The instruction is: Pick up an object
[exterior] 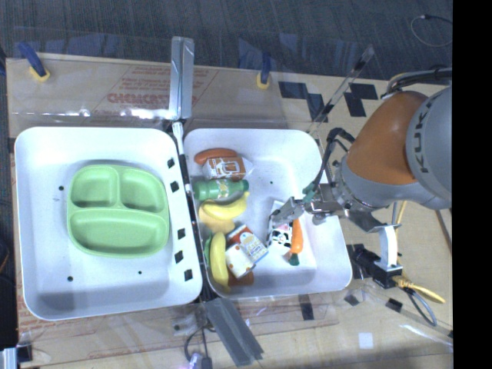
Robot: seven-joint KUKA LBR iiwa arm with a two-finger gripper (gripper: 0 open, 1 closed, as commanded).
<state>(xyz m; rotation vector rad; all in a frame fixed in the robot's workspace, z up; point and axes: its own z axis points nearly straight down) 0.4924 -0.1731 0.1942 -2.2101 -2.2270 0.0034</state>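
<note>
Nearest the camera, a grey bar (231, 330) juts up at the bottom edge, its lower end cut off. Just above it, the right bin (327, 271) is crowded: two bananas, one (217, 258) along the left wall and another (223, 211) above it, a small carton (244, 250) lying over the lower banana, a carrot (296, 241) and a black-and-white cow toy (278, 239) just beside it. The hand (286, 212) hangs low over the cow toy and carrot; its fingers blur into the clutter, so whether they are apart or together, I cannot tell. Farther back lie a green bottle (219, 189) and a brown packet (221, 161). The left bin (38, 206) carries one green divided plate (119, 210). Beyond, the bench (100, 83) shows printed cardboard under clear sheeting, two blue clamps partly visible, then dark floor.
</note>
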